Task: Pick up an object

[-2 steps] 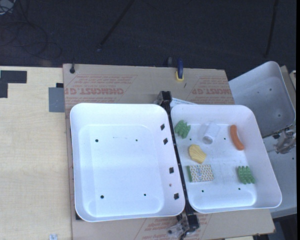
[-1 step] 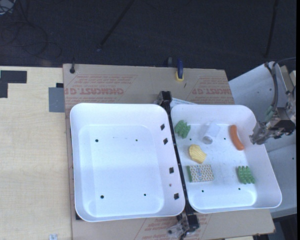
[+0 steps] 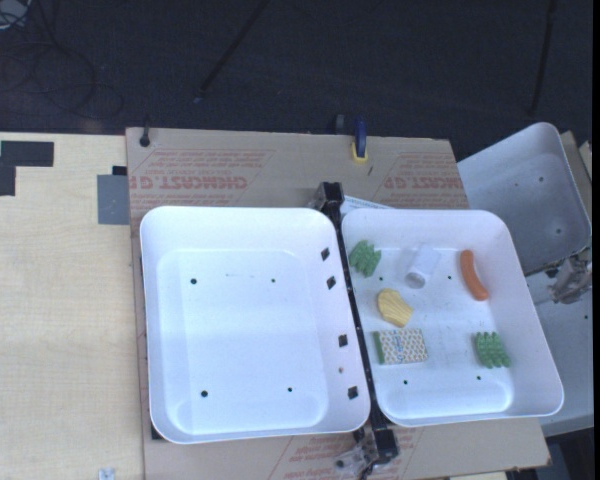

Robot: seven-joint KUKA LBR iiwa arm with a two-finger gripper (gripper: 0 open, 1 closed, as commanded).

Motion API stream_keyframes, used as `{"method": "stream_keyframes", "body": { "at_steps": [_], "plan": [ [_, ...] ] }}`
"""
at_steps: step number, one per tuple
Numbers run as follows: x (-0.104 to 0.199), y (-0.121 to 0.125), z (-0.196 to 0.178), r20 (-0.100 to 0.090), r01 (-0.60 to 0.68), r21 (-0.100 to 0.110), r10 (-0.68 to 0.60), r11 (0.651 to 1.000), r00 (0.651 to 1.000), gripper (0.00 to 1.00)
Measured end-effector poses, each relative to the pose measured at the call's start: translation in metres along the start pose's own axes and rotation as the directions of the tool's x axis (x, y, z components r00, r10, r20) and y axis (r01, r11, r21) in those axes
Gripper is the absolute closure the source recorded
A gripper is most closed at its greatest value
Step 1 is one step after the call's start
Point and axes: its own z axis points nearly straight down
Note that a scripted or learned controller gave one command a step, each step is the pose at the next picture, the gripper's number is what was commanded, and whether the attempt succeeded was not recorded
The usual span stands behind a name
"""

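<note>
Several small objects lie in the right white bin (image 3: 536,360). A leafy green piece (image 3: 364,258) sits near its left wall. Beside that are a pale cylinder (image 3: 421,265) and an orange carrot-like stick (image 3: 473,274) toward the back right. A yellow lump (image 3: 394,308) rests in the middle. In front of it is a flat speckled rectangle (image 3: 401,346). A second green studded piece (image 3: 490,349) lies at the front right. The objects are all apart from one another.
The left white bin (image 3: 158,318) adjoins the right one along a seam with black clips (image 3: 342,341). Both rest on a brown board (image 3: 230,173). A clamp (image 3: 360,142) stands at the board's back edge. A grey metal plate (image 3: 530,183) slants at the upper right.
</note>
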Motion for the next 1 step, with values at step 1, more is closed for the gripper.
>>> {"method": "stream_keyframes", "body": {
  "at_steps": [1],
  "plan": [
    [0.0755,0.0777,0.0343,-0.003,0.013,0.0,-0.013,1.0,1.0,1.0]
  ]
}}
